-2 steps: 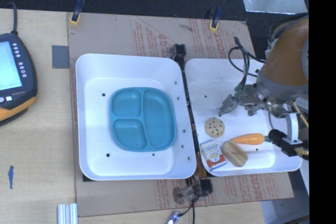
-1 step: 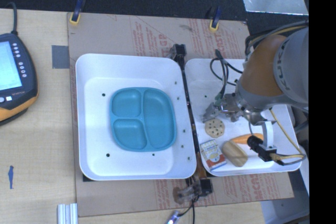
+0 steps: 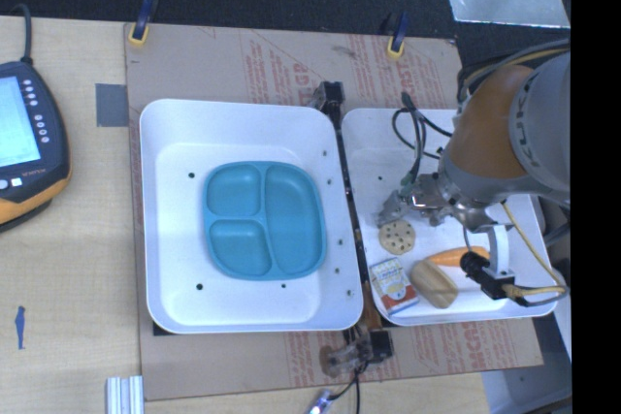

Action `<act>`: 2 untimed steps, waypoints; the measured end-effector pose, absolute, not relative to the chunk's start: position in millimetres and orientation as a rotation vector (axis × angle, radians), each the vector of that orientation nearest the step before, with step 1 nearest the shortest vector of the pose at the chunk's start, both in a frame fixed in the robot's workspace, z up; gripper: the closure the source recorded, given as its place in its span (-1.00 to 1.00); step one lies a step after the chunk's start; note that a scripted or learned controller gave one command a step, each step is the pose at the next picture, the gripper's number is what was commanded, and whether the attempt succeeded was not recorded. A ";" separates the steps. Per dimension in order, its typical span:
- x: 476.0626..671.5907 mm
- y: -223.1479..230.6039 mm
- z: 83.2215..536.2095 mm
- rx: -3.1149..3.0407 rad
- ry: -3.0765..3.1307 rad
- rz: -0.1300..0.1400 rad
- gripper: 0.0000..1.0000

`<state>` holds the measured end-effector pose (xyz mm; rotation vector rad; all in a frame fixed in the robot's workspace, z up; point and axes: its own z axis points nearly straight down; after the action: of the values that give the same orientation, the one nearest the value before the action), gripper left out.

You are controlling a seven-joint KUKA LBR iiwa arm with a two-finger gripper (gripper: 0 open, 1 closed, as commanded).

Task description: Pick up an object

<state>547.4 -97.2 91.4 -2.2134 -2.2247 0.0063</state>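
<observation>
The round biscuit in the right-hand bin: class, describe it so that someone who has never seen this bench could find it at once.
Start at the right bin, the one the grey arm reaches into. Near its left wall, just below the end effector, lies the biscuit. It is the one flat, round, brown, dotted item; the carton below it is boxy and printed, the bread roll is plump, and the carrot is orange.

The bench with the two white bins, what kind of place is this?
Probably a robotics lab set up for grasping trials. A grey arm reaches over the right bin, a handheld control pad lies on the bench, and clamps pin down the cardboard sheet.
</observation>
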 end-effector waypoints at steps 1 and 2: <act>537.2 -94.5 91.3 -2.215 -2.222 0.007 -1.00; 557.6 -100.2 91.7 -2.216 -2.224 0.003 -1.00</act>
<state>557.6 -100.2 91.7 -2.2160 -2.2244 0.0029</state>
